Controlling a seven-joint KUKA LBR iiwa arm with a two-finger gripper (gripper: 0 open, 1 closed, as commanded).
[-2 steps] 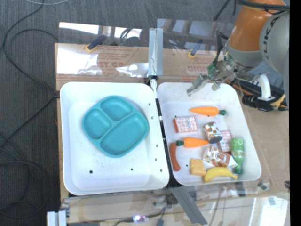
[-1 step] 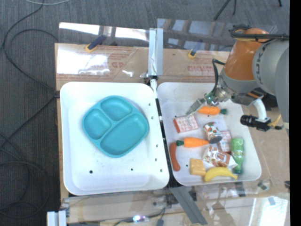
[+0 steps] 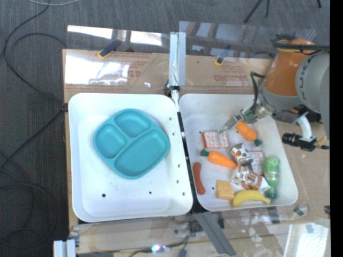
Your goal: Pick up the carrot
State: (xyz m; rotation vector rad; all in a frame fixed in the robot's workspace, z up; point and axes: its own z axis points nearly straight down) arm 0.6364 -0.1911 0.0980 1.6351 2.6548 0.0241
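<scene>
Two carrots sit in the right bin (image 3: 289, 194). One carrot (image 3: 221, 159) lies mid-bin, just right of the red sausage (image 3: 198, 178), between a red-white packet (image 3: 215, 140) and printed cartons (image 3: 246, 167); green stub points left. The second carrot (image 3: 247, 131) lies further back, touching or just under the gripper (image 3: 239, 119), which reaches in low from the right. Whether the jaws are parted or closed cannot be told at this size; nothing clearly sits between them. Carrots look like toy plastic: probably light, rigid, smooth, so likely slippery and prone to rolling. Best hold is probably across the thick middle, fingers square to the long axis, avoiding the tapered tip. Left bin (image 3: 86, 197) holds a blue divided plate (image 3: 132, 143)
</scene>
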